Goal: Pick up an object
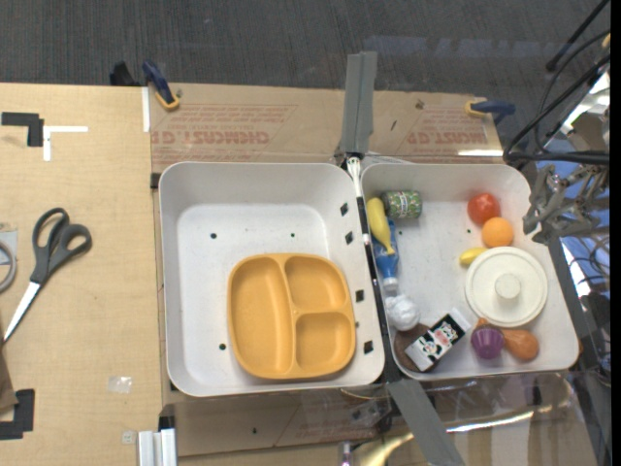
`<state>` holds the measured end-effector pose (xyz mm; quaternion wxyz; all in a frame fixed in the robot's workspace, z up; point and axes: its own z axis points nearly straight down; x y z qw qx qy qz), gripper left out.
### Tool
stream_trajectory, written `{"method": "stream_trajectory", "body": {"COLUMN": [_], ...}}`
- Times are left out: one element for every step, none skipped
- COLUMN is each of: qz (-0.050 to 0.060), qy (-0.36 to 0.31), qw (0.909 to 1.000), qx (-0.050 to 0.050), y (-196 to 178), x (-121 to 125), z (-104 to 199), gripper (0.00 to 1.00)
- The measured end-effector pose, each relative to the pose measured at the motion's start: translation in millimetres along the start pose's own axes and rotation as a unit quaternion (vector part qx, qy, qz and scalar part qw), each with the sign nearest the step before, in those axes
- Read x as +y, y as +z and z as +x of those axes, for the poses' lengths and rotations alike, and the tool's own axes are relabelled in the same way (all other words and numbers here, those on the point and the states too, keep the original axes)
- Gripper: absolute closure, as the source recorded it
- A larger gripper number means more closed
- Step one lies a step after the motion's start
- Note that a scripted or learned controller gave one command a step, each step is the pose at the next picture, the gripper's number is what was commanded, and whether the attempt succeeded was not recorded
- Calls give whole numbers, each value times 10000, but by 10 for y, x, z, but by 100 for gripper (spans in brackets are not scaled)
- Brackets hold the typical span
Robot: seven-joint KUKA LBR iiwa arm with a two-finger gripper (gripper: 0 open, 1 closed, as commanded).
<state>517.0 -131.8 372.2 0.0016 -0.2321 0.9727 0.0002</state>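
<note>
The right bin (441, 187) holds several small items. A green can (402, 204) lies by a yellow banana-like piece (376, 219) and a blue bottle (388, 266) along the bin's left wall. A red tomato (483, 207), an orange (497, 232) and a small yellow piece (471, 256) sit at the back right. A white round lidded dish (506, 285) rests near the right wall. A black-and-white carton (436, 341), a purple item (487, 342) and an orange-brown item (521, 344) lie at the front. The left bin (194, 260) holds a yellow divided plate (291, 315).
Scissors (49, 250) lie on the wooden bench at the left. Brown cardboard (252, 129) sits behind the bins, held by blue clamps (160, 83). A grey bar (359, 105) runs back from between the bins. Cables and metal framework (563, 197) crowd the right edge.
</note>
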Motion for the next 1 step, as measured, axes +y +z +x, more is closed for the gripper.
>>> {"method": "stream_trajectory", "body": {"qz": [3], "qy": [-669], "qw": [9978], "qx": [-3], "y": [25], "x": [-121], "z": [147], "gripper": [100]}}
